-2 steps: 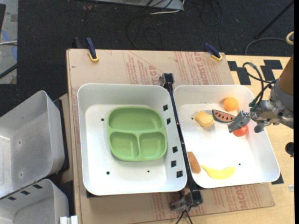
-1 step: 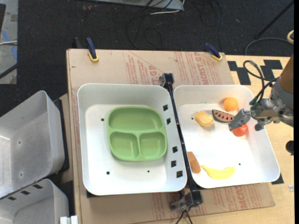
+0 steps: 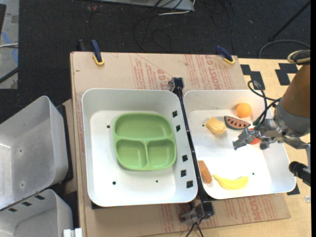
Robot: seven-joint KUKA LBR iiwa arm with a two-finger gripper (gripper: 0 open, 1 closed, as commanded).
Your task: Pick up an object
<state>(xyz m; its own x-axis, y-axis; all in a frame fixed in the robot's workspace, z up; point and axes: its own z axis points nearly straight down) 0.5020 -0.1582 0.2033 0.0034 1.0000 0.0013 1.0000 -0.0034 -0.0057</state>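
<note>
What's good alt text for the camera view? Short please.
A grey robot arm reaches in from the right, its gripper low over the right bin, which holds an orange, a watermelon slice, a yellow pastry, a sausage and a banana. The left bin holds a green divided plate.

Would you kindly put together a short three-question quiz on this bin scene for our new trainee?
1. True or false: the green divided plate lies in the left bin.
2. Which item lies nearest the front rim of the right bin? A) orange B) banana C) watermelon slice
3. Fill in: the gripper hovers over the ____ bin.

Key: 1 true; 2 B; 3 right.
</note>
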